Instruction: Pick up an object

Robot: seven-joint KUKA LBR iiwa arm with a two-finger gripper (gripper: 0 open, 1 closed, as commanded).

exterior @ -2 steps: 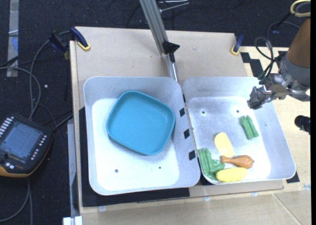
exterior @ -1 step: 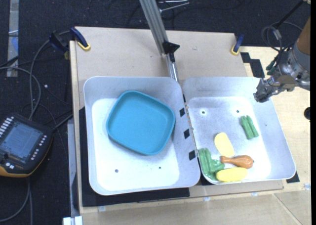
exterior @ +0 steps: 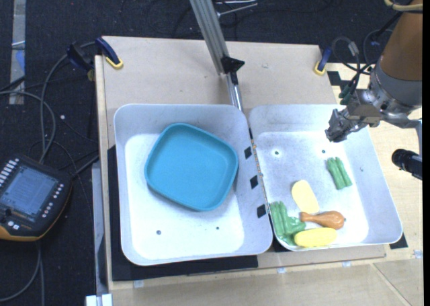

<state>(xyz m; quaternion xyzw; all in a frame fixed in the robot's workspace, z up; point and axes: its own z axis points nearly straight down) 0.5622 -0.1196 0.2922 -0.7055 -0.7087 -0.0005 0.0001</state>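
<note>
Objects: right bin (exterior: 376, 183) holds green bar (exterior: 339, 172), pale yellow piece (exterior: 305, 197), drumstick (exterior: 324, 218), yellow piece (exterior: 315, 237), green leafy piece (exterior: 283, 220); last four clustered near front corner, bar apart.
Gripper (exterior: 334, 132): above right bin's back part, nothing seen in it; finger state cannot be told.
Left bin (exterior: 131, 163): blue plate (exterior: 191, 166).
Bench (exterior: 168, 72): tan board under both bins.

Right bin (exterior: 376, 183): I see bare floor across its upper and left-middle parts. Green piece (exterior: 339, 172) sits mid-right; yellow pieces (exterior: 306, 197), drumstick (exterior: 324, 218) and green item (exterior: 282, 219) crowd the near edge. Blue plate (exterior: 191, 166) occupies most of left bin (exterior: 134, 231).
</note>
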